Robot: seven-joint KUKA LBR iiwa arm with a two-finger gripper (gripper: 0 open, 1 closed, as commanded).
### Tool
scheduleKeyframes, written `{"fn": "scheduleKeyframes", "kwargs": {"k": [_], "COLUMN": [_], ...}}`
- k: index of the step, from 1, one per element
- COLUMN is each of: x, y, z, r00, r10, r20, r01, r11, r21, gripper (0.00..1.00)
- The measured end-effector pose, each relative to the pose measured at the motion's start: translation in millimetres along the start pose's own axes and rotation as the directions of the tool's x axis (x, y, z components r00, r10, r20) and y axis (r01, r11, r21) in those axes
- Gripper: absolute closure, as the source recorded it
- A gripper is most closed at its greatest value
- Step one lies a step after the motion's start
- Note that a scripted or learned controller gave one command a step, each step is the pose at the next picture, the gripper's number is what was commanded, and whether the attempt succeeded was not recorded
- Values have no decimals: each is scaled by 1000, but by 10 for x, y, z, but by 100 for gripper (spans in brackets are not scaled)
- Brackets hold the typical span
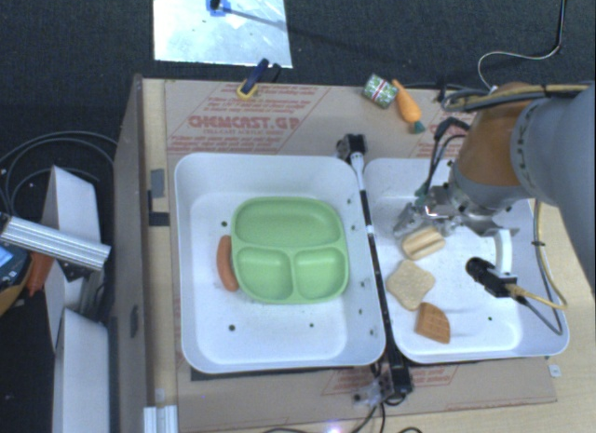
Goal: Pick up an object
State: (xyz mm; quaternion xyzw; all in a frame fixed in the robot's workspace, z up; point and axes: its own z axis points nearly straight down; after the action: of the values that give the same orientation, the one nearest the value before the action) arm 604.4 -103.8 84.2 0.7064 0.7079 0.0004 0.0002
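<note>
The arm point(549, 147) is a thick grey cylinder. An orange band point(486, 152) rings it above the wrist, with thin cables point(438, 147) looping beside that band toward a metallic wrist block point(438, 208).

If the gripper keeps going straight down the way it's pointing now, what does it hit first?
Most likely the pale bread roll in the right bin. The gripper sits just above it, aimed down. Depth is hard to judge from this slanted view, so it might already be touching the roll.

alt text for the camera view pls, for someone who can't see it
A grey robot arm's gripper is low in the right white bin, over a small bread roll near two more toy foods. The left bin holds a green divided plate beside a sausage.
</note>
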Motion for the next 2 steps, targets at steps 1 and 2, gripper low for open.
{"fn": "scheduleKeyframes", "kwargs": {"k": [1,2], "x": [123,123], "y": [-226,-218], "z": [-1,-106], "r00": [1000,1000], "r10": [2,1], "r20": [0,0], "r01": [-2,-1], "r11": [1000,1000], "r21": [0,-2], "gripper": [0,100]}}
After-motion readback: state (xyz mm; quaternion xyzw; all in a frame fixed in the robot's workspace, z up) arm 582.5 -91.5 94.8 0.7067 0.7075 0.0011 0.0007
